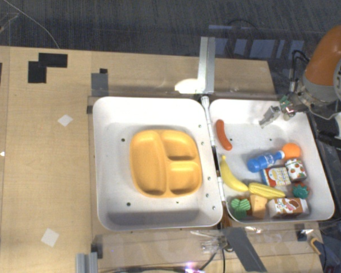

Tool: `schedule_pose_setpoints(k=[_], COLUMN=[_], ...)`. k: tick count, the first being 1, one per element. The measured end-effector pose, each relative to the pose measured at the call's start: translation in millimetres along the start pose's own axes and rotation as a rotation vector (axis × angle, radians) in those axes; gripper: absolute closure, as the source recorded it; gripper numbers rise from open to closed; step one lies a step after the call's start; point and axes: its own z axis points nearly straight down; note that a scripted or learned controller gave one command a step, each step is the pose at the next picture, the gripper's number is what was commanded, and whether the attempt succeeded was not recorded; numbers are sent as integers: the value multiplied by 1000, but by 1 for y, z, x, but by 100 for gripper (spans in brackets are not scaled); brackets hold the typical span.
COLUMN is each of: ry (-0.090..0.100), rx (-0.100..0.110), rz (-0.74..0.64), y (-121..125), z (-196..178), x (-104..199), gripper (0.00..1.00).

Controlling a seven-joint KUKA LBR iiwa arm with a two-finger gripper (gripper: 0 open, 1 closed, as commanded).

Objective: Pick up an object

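**Currently: gripper over the back of the right bin, nothing seen in it**

Landmark for all positions: the divider (211, 152) where the two bins meet.

- Arm (329, 67): enters at the right edge, cut off by the frame; only the orange band and part of the grey wrist are in view.
- Gripper (271, 116): well right of the divider, above the bare back part of the right bin (244, 118). Small and blurred, so I cannot tell if it is apart or closed. No object visible in it.
- Left bin (111, 152): holds a yellow compartment tray (165, 162), just left of the divider.
- Sausage (223, 135): just right of the divider, lying alone.
- Banana (232, 177): touching the divider side, toward the front.
- Blue bottle (265, 161), orange ball (292, 151), corn cob (266, 190), green piece (239, 205): crowded together right of the divider at the front; cartons among them overlap, labels unreadable.
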Motion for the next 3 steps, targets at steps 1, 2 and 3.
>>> schedule_pose_setpoints(k=[1,2,3], ry=[1,1,-3], rx=[3,2,-7], rz=[269,179,176], y=[-26,-61,-58], z=[-22,24,9], x=[10,19,18], gripper=[0,0,100])
